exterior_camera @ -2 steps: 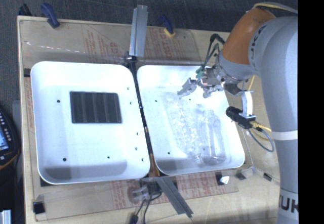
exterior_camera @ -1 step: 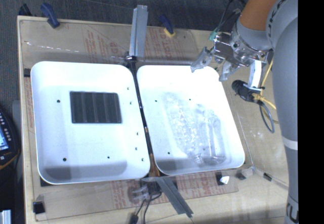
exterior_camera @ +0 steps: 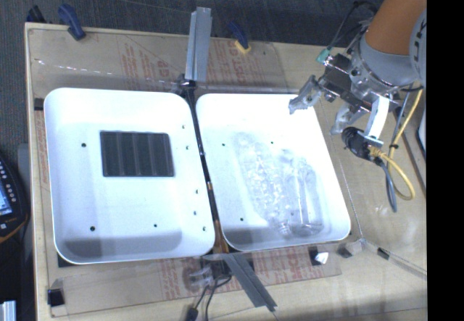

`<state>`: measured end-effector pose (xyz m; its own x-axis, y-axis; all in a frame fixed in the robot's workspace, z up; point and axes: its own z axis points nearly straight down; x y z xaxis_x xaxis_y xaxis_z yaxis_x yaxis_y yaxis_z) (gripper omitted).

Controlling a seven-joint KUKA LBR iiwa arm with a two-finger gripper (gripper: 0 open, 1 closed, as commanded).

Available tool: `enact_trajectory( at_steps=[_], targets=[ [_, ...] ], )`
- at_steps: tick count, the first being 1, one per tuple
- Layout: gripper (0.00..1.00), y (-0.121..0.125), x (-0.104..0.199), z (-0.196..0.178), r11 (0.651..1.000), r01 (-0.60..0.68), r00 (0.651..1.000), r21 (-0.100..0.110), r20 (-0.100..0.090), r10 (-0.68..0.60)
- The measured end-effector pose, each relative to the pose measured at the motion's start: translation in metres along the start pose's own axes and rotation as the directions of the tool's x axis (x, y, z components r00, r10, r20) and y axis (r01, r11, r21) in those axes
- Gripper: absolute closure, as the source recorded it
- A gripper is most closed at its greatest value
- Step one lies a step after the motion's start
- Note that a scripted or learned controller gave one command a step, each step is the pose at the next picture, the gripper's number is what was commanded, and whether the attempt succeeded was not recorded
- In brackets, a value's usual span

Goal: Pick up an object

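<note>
- Clear plastic bottles (exterior_camera: 279, 185) lie in a loose, see-through heap in the right bin (exterior_camera: 217, 167), below and to the left of the tool, well apart from it; how many there are is hard to tell.
- The right bin's upper right corner sits just under the tool's nearest tip.
- The tool (exterior_camera: 319, 95) hangs over that corner, with nothing between its tips; how wide it stands I cannot tell.
- The arm (exterior_camera: 391, 30), grey with an orange band, rises up and to the right of the tool, with yellow and black cables (exterior_camera: 395, 160) trailing below it.
- The left bin (exterior_camera: 65, 167) lies far to the tool's left, touching the right bin, and holds a dark ridged rectangular block (exterior_camera: 137, 153).
- The counter (exterior_camera: 290, 59) carries both bins; blue clamps (exterior_camera: 72, 22) grip its far edge, left of the tool.
</note>
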<state>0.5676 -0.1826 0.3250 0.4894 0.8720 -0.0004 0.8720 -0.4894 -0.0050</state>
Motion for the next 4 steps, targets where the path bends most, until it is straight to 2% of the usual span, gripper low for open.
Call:
enact_trajectory(
  at_steps=[1, 2, 3, 4],
  targets=[
    [0.00, 0.012, -0.016, 0.032, 0.998, 0.064, 0.998, 0.000, 0.000, -0.064],
    [0.00, -0.022, -0.023, 0.035, 0.998, 0.061, 0.998, -0.001, 0.000, -0.061],
    [0.00, -0.049, -0.044, 0.003, 0.988, 0.157, 0.988, -0.005, 0.001, -0.157],
    [0.00, -0.064, -0.057, 0.014, 0.980, 0.199, 0.980, -0.001, 0.001, -0.199]
  ],
)
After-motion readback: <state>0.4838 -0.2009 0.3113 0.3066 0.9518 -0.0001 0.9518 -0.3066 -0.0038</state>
